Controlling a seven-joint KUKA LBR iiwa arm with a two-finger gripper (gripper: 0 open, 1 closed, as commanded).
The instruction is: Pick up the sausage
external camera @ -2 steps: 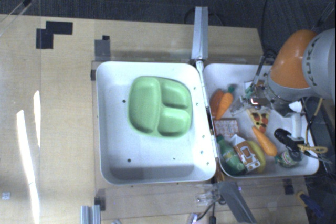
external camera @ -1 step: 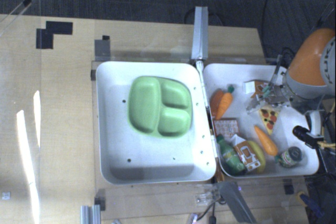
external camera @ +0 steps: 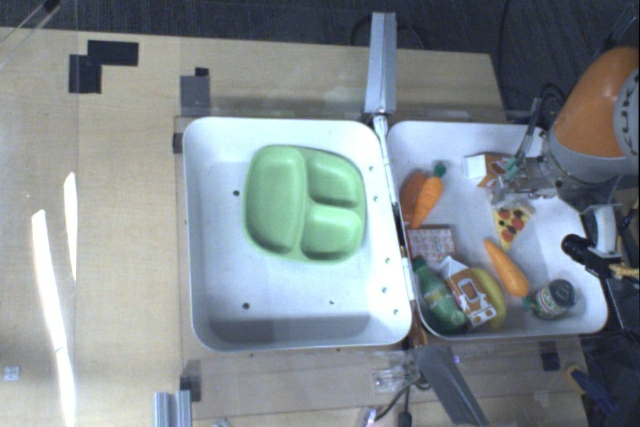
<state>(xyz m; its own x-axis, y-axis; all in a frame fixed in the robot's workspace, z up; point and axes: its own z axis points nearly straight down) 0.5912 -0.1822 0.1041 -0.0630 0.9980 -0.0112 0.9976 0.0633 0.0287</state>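
While the arm (external camera: 598, 115) leans in from the right, its gripper (external camera: 520, 173) sits over the far right part of the right bin (external camera: 455, 137), just above a pizza slice toy (external camera: 512, 223), and honestly I can't tell whether it's spread or pinched together from this angle. The sausage (external camera: 506, 267) is lying loose on the bin floor nearer the front edge, tilted diagonally, just below the pizza slice and beside a banana (external camera: 490, 287). There's a carrot (external camera: 424, 196) by the left wall and a small dark jar (external camera: 555, 296) in the front right corner. The left bin (external camera: 210, 245) holds a green divided plate (external camera: 304, 202).
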